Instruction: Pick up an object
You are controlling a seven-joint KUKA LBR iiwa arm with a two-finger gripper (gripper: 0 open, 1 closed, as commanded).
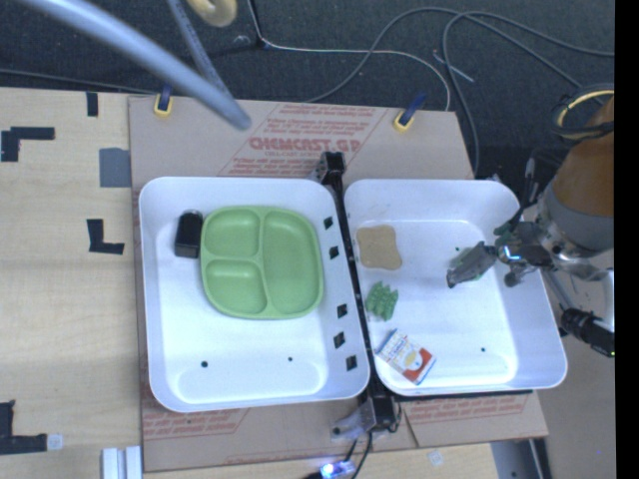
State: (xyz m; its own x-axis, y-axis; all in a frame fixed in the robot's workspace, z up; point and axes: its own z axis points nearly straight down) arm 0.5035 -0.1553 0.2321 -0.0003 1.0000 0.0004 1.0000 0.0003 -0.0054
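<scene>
Gripper point(467, 267) reaches in from the right edge over the right bin point(499, 203), its dark fingers pointing left and hanging above bare white floor. Whether the fingers are spread or closed cannot be told, since they blur into one dark grey shape, and nothing can be seen between them. The arm point(584, 193) behind it is cut off by the frame, showing a grey body with an orange band.

Three small things lie along the left side of the right bin, all apart from the gripper. A flat tan square, perhaps a sponge point(379, 247), sits nearest the divider at the upper left. Just below it is a small green leafy-looking piece point(381, 299), too small to identify. Farther down, near the front wall, lies a white packet point(404, 357) with red and orange markings, its print unreadable.

The left bin point(160, 297) holds a pale green divided plate point(263, 262) with three compartments, and a small black block point(188, 235) touching its left edge.

Both bins rest on a cardboard sheet point(300, 133) with red lettering. A blurred grey pole point(120, 33) crosses the top left corner, and thin cables point(419, 28) trail over the dark surface beyond.
</scene>
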